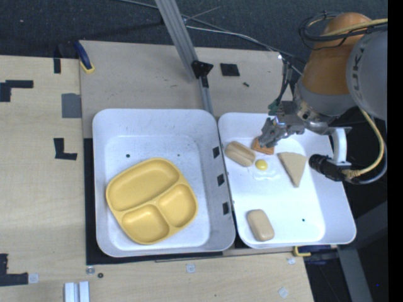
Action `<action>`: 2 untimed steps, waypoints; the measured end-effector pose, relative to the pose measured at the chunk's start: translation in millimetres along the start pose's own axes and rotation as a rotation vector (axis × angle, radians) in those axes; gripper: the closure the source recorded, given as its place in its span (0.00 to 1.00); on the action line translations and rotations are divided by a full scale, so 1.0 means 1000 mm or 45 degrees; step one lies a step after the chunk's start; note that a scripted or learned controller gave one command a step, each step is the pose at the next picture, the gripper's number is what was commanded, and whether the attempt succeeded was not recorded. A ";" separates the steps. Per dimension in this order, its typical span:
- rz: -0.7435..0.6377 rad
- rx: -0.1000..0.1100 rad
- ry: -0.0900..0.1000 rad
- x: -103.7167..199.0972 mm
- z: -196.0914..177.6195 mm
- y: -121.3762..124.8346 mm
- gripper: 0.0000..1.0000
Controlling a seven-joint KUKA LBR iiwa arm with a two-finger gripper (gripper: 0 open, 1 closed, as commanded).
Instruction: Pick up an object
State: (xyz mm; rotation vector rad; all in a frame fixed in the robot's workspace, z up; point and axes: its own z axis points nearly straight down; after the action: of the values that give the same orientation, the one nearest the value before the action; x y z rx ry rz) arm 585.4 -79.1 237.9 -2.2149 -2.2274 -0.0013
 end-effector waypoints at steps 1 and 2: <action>-0.002 0.001 0.001 0.059 -0.005 0.009 1.00; 0.000 0.002 0.000 0.104 0.006 0.028 1.00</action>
State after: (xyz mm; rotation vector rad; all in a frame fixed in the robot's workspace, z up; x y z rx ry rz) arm 612.5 24.9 232.3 -2.2141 -2.2268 0.0010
